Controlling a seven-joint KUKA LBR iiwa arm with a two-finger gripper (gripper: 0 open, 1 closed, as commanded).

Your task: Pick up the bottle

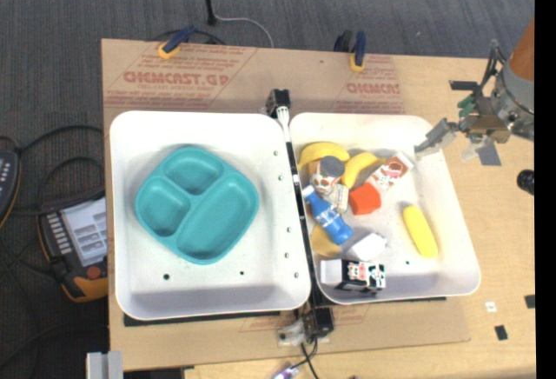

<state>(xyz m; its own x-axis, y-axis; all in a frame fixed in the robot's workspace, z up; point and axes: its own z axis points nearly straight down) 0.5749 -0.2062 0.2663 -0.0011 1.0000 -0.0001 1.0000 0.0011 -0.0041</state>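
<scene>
The bottle (pixel 331 218) is blue and lies on its side in the right bin (pixel 456 269), near the bin's left wall, among other items. My gripper (pixel 460 145) hovers over the right bin's upper right corner, well to the right of the bottle and above it. Its fingers are spread open with nothing between them. One fingertip (pixel 431 141) reaches over the bin's rim.
Around the bottle lie a yellow banana (pixel 318 151), an orange-red block (pixel 365 199), a yellow oblong piece (pixel 420 230), a small red-and-white carton (pixel 393 170) and a black-and-white box (pixel 361 275). The left bin (pixel 130 282) holds a teal divided plate (pixel 198 203).
</scene>
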